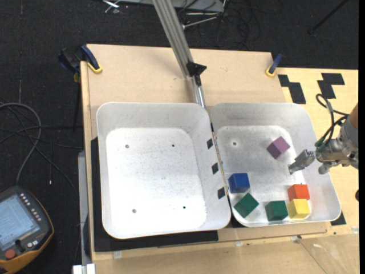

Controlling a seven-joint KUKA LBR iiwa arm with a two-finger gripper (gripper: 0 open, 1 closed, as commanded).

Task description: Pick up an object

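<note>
We read the purple block (278, 147) as the likely target: it sits alone in the upper middle of the right bin (259, 112), tilted relative to the bin walls, with bare floor all round it. That isolation makes it the easiest pick.

The gripper (299, 162) is just below and to the right of it, near but apart, low over the bin's right side. We can't tell how the tool is set; at this angle it reads as one grey shape. Nothing visible in its grasp.

The other blocks crowd the bin's lower part:
- blue block (239, 181) near the divider side, green block (246, 205) just below it, turned diagonally.
- second green block (276, 210) along the bottom wall, yellow block (299, 209) just beside it, orange block (299, 192) touching the yellow one from above.

Our guess is the cluster in the lower right corner is a poor choice: neighbours and the bin wall leave little room for a finger on either side.

The left bin (111, 116) holds no blocks. The arm (347, 147) enters from the right edge, cables looped above it. The bins sit on a wooden bench (142, 73) with clamps at the top corners.

Pick not yet made, in our judgement.
</note>
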